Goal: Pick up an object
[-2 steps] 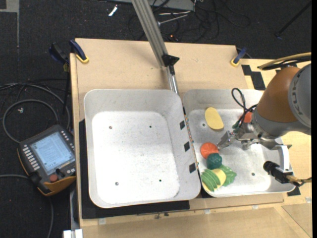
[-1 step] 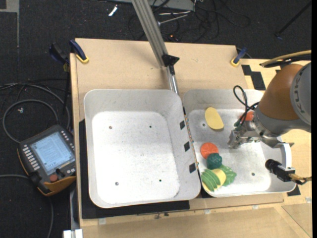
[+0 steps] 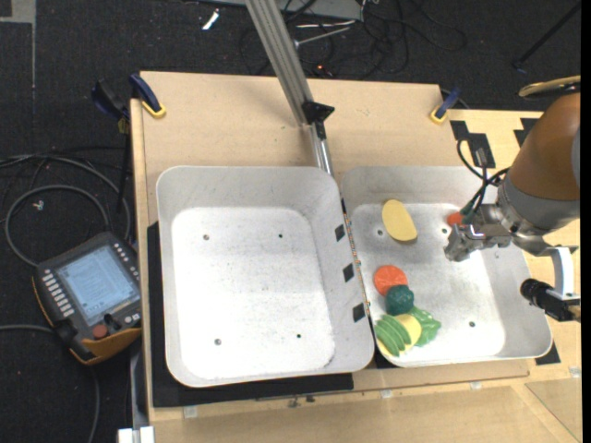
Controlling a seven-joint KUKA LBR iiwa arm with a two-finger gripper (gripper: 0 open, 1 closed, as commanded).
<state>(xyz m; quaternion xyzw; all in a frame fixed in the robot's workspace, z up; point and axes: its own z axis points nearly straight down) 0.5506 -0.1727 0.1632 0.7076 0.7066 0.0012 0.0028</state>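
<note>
The right bin (image 3: 480,330) holds a yellow oval piece (image 3: 399,220) near its back, an orange-red ball (image 3: 390,277) at the middle left, a dark green ball (image 3: 400,298) just below it, and a green and yellow piece (image 3: 404,330) at the front left. My gripper (image 3: 459,247) hangs over the bin's right-centre, right of the yellow oval. A small red thing (image 3: 454,218) peeks out beside the gripper's upper left. Its fingers are too small and dark to read.
The left bin (image 3: 185,201) sits beside the right one, with black clips along the shared edge (image 3: 349,270). A metal pole (image 3: 282,49) slants in from the top. A teach pendant (image 3: 88,289) lies off the bench at left.
</note>
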